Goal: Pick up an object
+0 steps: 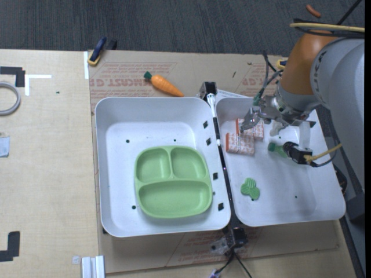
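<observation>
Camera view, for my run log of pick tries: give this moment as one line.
gripper: at red-and-white box; box in: right bin; grasp: unconfirmed; left bin: green plate

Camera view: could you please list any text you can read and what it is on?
Red lettering on the cardboard sheet: upside down and blurred, not readable.
Print on the red and white packet in the right bin: too small to read.

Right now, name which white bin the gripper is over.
The bin on the view's right, holding the red-and-white box; the gripper hangs above that box. The other bin holds a green plate.
</observation>
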### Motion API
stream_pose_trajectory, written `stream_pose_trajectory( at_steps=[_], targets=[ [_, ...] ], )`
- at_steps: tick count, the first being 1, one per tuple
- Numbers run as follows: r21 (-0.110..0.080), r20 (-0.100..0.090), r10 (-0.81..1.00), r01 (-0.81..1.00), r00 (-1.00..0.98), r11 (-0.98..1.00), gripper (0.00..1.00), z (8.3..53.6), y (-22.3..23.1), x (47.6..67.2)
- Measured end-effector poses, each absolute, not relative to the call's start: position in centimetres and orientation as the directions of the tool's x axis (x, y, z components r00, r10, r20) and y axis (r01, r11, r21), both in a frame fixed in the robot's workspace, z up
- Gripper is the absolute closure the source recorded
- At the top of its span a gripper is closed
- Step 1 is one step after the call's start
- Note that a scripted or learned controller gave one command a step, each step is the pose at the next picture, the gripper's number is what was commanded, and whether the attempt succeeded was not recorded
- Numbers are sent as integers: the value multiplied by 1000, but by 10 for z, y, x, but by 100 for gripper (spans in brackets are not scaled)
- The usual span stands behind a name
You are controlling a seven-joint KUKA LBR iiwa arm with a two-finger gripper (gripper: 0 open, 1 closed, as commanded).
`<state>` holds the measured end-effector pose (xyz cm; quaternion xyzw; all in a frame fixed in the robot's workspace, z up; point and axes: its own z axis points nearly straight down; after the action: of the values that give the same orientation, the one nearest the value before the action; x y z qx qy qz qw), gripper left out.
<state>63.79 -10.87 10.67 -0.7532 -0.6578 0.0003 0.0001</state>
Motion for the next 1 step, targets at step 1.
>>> stream_pose_trajectory(
  at_steps=[1],
  targets=[
    [11, -4, 975, 975, -222, 222, 0, 97, -111, 629]
  ],
)
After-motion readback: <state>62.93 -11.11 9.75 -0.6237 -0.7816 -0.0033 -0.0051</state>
